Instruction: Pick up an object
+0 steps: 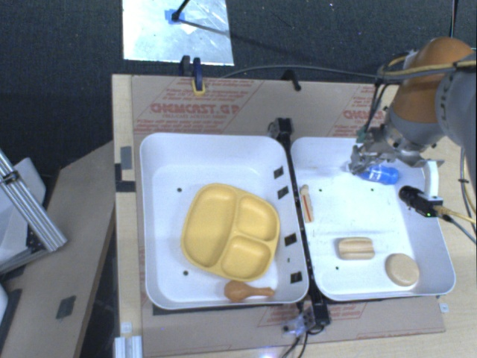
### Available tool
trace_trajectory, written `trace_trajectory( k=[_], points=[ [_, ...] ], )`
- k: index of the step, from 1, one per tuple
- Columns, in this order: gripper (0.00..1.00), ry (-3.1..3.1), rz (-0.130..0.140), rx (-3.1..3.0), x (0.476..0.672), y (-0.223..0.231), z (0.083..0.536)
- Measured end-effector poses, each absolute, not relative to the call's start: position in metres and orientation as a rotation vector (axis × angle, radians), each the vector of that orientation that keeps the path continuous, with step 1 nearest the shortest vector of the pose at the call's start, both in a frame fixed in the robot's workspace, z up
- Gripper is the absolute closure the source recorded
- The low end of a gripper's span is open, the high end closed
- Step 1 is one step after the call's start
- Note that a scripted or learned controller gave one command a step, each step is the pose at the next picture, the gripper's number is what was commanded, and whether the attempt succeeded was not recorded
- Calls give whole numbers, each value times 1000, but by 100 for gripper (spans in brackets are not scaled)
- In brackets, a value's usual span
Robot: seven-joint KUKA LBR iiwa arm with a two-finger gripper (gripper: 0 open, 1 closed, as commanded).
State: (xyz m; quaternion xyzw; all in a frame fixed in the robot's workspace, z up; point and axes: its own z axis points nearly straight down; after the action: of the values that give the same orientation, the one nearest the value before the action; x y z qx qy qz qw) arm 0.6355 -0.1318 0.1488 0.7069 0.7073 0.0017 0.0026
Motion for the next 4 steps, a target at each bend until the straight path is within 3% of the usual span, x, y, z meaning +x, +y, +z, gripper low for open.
trace_trajectory(
  k=[2,4],
  points=[
    [100,2221,7,2213,629,-139,272],
    [100,2230,3,2212,631,-27,247]
  ],
)
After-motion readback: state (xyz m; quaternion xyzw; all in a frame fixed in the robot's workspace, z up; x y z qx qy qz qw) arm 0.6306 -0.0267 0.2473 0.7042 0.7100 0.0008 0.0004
